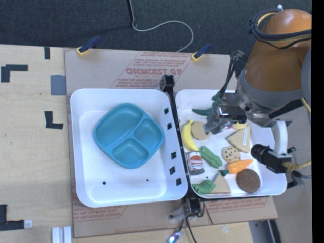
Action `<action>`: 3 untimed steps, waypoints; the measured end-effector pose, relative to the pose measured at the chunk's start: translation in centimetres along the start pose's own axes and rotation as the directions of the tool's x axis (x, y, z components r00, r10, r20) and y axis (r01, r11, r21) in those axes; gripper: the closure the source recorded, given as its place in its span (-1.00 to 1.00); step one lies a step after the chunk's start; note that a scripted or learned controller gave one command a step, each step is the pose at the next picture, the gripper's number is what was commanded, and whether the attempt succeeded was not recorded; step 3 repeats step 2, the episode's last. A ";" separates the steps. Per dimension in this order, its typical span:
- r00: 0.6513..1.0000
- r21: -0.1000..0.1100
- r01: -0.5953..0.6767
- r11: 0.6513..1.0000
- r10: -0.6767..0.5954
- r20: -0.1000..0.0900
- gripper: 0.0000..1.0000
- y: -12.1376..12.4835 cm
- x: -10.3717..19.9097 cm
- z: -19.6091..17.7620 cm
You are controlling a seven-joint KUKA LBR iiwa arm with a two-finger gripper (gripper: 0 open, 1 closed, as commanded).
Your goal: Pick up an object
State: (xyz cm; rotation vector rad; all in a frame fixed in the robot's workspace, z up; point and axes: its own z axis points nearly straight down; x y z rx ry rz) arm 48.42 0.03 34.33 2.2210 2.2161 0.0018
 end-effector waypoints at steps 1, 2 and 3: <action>1.000 0.014 0.008 1.000 -0.008 -0.001 1.00 -0.1 4.8 4.4; 1.000 -0.004 0.006 1.000 -0.006 -0.001 1.00 0.2 4.6 -8.0; 1.000 -0.004 0.006 1.000 -0.006 -0.001 1.00 0.2 4.6 -8.0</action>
